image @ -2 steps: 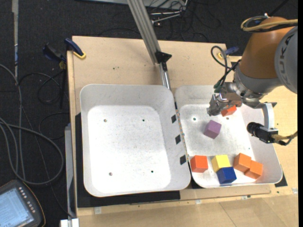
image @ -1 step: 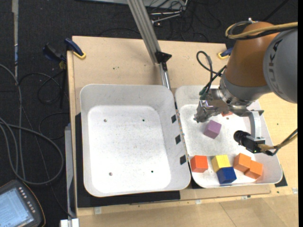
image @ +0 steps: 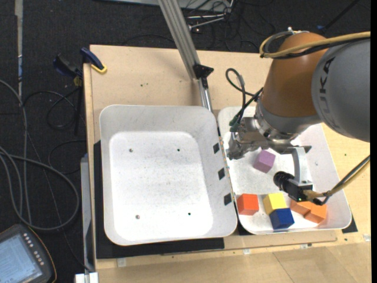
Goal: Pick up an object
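Note:
My gripper [image: 235,148] hangs low over the left side of the right bin [image: 337,175], under the big orange wrist band. A purple cube [image: 265,160] lies just to its right, apart from it. Along the bin's front lie an orange cube [image: 248,203], a yellow cube [image: 274,202] and a blue cube [image: 282,218], close together. An orange block [image: 311,210] sits at the front right. The wrist hides the back of the right bin.
The left bin [image: 118,158] stands beside the right one, and their rims meet near the gripper. A black part [image: 287,182] on the arm's white bracket hangs above the yellow cube. A metal pole [image: 179,28] slants over the bench's back.

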{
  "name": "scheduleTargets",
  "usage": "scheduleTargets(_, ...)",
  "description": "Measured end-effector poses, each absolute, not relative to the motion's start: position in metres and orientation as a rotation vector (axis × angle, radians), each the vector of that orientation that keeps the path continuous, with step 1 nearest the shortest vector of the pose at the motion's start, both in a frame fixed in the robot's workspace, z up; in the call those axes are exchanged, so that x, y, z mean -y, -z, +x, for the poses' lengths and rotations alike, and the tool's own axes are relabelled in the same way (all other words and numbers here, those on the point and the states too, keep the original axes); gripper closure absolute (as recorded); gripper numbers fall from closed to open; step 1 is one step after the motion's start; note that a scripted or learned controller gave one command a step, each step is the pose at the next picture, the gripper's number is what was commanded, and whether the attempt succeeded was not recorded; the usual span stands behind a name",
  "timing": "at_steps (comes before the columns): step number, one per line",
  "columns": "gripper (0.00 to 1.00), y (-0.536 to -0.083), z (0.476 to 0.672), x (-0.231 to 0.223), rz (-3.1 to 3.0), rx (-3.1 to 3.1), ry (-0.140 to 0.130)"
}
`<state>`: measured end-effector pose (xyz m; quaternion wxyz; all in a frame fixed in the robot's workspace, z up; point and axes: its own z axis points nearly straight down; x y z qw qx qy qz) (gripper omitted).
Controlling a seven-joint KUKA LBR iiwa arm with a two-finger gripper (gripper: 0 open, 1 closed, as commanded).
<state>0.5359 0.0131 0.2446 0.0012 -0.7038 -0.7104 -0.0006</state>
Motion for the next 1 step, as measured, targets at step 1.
scheduleTargets(1, 1.0, -0.2432, 0.5042, -0.0613, -2.209, 2.229, -0.002)
